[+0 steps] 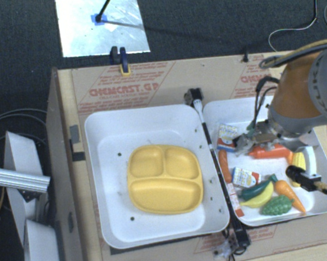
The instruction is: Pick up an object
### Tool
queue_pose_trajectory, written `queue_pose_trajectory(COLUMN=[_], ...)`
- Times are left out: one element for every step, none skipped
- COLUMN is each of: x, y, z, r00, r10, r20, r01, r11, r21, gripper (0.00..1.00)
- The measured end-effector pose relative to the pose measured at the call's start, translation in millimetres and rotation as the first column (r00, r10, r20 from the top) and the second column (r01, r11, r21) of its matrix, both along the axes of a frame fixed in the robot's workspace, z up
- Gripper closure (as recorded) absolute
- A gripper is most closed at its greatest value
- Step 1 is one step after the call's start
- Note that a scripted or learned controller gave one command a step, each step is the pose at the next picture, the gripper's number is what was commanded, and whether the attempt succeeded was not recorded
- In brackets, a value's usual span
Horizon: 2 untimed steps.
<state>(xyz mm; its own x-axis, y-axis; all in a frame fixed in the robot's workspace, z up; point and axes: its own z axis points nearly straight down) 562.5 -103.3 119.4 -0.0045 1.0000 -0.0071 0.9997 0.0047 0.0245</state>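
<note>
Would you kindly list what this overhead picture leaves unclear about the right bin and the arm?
- End effector: small and blurred in the camera view; its grasp is unreadable.
- Right bin: its far right side lies under the arm.
- Small packets: print too small to read.
- Orange item: partly covered by the wrist.

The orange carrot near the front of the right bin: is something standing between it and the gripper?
Partly, it seems. The gripper sits further back in the right bin, and the long orange piece lies across the direct path to the carrot. From above, nothing visible covers the carrot.
</note>
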Motion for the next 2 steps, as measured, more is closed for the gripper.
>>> queue_pose_trajectory(x=[41.5,30.1], y=[3.0,10.3], z=[-29.3,-28.7], r00=[1.000,1.000], r10=[0.000,-0.004], r20=[-0.013,-0.005], r01=[0.000,0.004], r11=[1.000,1.000], r21=[0.007,0.002], gripper=[0.00,0.00])
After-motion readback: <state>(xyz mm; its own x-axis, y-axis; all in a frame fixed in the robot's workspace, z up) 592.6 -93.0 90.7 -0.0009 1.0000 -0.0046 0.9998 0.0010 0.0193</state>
